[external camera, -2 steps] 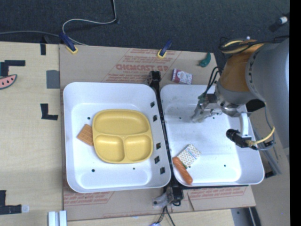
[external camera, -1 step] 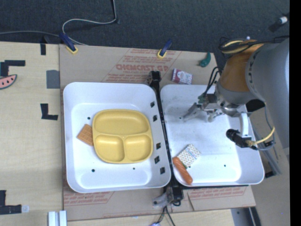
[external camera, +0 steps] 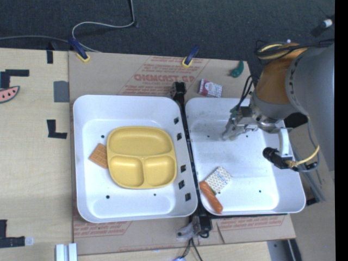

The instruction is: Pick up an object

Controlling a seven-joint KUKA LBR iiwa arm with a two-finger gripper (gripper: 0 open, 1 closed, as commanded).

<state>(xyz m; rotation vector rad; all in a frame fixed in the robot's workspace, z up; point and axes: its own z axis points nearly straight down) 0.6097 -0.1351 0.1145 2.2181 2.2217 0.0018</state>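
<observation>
Divided tray (external camera: 142, 156) in left bin (external camera: 89, 110), cracker (external camera: 99, 156) tucked under its left edge, packet (external camera: 218, 179) and sausage (external camera: 211, 197) in right bin (external camera: 283, 200)

Grey arm with orange band reaching in from right, gripper (external camera: 231, 130) pointing down-left, nothing visibly held

A single camera hangs fixed above the worktop (external camera: 32, 162), looking down at a slant on both white bins (external camera: 87, 200) side by side, far enough to take in the arm (external camera: 304, 86) entering from its right.

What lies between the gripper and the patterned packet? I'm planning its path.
In the camera view, bare white floor of the right bin separates the gripper from the patterned packet.
</observation>
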